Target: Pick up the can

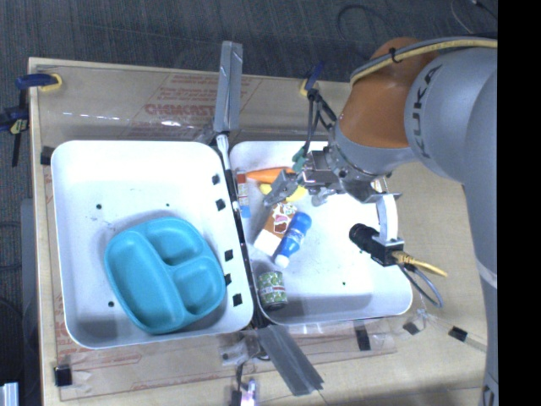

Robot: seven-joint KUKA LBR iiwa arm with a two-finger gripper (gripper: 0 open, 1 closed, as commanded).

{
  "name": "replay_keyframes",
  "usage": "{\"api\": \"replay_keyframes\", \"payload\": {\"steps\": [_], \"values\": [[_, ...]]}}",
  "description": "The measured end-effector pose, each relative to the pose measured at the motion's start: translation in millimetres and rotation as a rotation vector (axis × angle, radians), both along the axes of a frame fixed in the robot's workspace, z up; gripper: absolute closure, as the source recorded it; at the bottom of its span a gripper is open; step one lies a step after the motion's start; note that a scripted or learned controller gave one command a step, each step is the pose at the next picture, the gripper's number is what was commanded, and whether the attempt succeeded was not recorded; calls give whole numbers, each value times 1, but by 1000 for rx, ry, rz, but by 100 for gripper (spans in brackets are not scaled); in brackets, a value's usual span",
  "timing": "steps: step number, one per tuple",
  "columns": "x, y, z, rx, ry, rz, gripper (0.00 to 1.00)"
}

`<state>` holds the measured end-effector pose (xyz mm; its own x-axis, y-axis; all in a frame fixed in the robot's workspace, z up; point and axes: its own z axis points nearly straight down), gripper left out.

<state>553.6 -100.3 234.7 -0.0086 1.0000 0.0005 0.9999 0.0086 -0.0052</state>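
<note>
One can [272, 287] is standing at the lower left corner of the right bin [385, 299], close against the divider wall. The gripper [297, 178] is hanging at that bin's upper left, above a clutter of bottles [287, 231]; whether it is open or closed, I cannot tell. A good approach is coming down clear of the wall, squarely over the can. The blue tray [165, 273] is sitting in the left bin [76, 167].
</note>
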Motion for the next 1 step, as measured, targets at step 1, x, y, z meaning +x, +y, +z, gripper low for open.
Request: {"api": "replay_keyframes", "payload": {"steps": [1], "values": [[3,-3,-123,-9,-26,-220,0]]}}
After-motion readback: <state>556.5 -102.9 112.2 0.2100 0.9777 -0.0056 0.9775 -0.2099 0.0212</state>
